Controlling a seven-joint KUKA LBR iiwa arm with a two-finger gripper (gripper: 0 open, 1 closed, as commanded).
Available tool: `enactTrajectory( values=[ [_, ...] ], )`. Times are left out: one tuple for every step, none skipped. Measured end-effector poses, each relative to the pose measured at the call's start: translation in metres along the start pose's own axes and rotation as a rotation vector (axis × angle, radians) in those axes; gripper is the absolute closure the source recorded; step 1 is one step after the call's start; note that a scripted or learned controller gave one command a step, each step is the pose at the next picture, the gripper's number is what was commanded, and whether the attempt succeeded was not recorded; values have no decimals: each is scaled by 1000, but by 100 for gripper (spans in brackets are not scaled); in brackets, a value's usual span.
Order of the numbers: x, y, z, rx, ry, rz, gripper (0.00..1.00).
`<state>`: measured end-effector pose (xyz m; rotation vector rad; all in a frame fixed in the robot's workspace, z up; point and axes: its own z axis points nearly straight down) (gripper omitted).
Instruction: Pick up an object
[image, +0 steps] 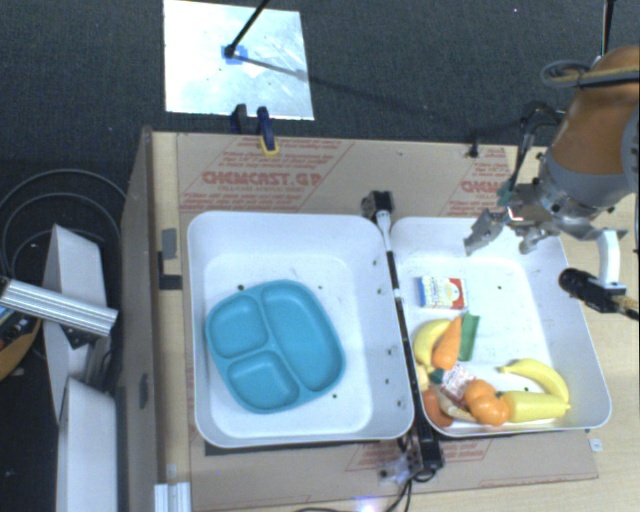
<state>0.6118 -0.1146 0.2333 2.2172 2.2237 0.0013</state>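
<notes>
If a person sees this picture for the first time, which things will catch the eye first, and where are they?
The blue divided plate lies alone in the left bin, bright against the white. In the right bin, a colourful heap crowds the near corner: bananas, a carrot and an orange fruit, with a small box behind them. The arm's gripper hovers over that bin's far edge.

You see the gripper (505, 232) above the right bin's (590, 385) far edge, fingers spread; toy food clusters at its near end; a blue divided plate (275, 343) fills the left bin (215, 245).
</notes>
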Motion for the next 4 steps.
enactTrajectory(
  values=[
    [-4, -45, 148, 16, 3, 4, 0],
    [1, -83, 150, 4, 1, 3, 0],
    [1, -80, 138, -2, 1, 1, 100],
    [85, -51, 43, -11, 4, -11, 100]
  ],
)
